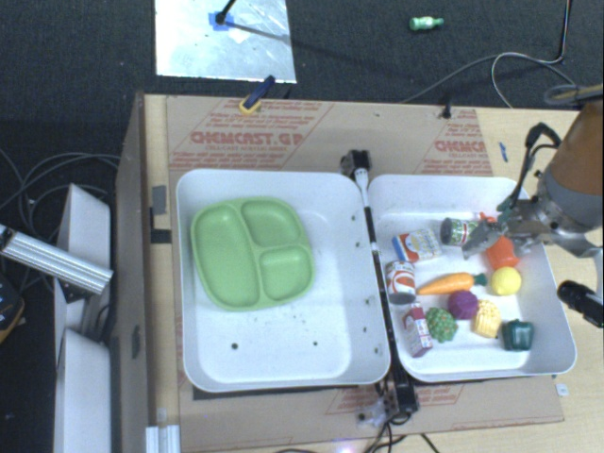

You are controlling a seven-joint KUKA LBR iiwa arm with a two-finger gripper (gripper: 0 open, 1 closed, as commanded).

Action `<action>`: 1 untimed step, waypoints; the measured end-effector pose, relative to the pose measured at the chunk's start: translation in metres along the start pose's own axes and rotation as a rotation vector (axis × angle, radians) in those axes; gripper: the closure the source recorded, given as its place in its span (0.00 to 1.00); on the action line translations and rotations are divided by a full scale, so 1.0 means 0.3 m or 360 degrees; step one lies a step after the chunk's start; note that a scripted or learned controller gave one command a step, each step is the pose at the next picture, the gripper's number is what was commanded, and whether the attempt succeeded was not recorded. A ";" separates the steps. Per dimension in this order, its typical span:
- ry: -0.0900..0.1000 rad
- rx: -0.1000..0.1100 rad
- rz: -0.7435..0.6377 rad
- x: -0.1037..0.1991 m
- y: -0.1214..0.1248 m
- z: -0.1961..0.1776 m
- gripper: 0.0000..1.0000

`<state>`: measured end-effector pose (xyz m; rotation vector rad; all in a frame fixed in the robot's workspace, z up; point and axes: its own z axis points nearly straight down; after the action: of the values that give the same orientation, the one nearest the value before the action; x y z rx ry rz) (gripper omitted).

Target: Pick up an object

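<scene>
Dark metal gripper [493, 226] hangs over the right bin [557, 347], fingers too blurry to tell. An orange-red toy [501, 252] sits right under it, touching the yellow lemon [507, 280]. Nothing looks held.

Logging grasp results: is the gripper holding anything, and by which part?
Cannot be told. The gripper sits low over the toys in the right bin, right by a red toy.

A pale green plate [251, 251] lies in a white bin [217, 361]; beside it, an orange carrot [445, 283].
</scene>
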<state>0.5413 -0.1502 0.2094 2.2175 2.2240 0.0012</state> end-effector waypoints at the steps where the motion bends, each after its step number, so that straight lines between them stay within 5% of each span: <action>1: 0.0004 -0.0010 0.0000 0.043 -0.047 0.404 0.00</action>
<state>0.5274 -0.1374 0.0882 2.2154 2.2222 0.0106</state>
